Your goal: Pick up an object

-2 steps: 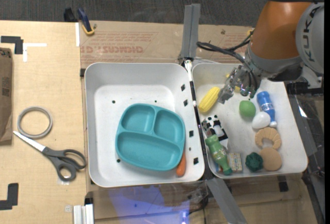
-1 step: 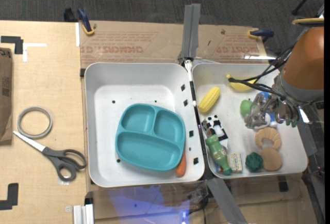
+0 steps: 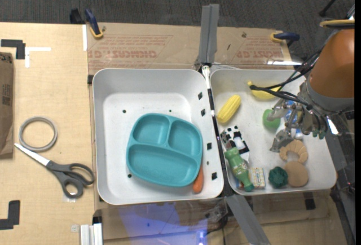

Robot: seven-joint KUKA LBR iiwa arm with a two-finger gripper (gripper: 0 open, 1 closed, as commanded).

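The right bin point(image 3: 321, 182) holds several small objects. A yellow corn cob point(image 3: 229, 108) lies near its left wall and a banana point(image 3: 260, 92) near the back. A green ball point(image 3: 270, 119) sits mid-bin. My gripper point(image 3: 285, 132) hangs low just right of the ball and directly above a tan ring point(image 3: 294, 152). In front of the ring are a tan round piece point(image 3: 296, 174) and a dark green lump point(image 3: 277, 176). A green bottle point(image 3: 237, 163), a small box point(image 3: 258, 177) and a black-and-white item point(image 3: 234, 140) lie along the left side. The arm hides the bin's right back part.
The left bin point(image 3: 107, 103) holds a teal divided plate point(image 3: 165, 149) with an orange carrot point(image 3: 197, 183) at its front right edge. On the bench to the left lie scissors point(image 3: 59, 171) and a tape roll point(image 3: 38, 133). A grey divider bar point(image 3: 208, 35) rises between the bins.
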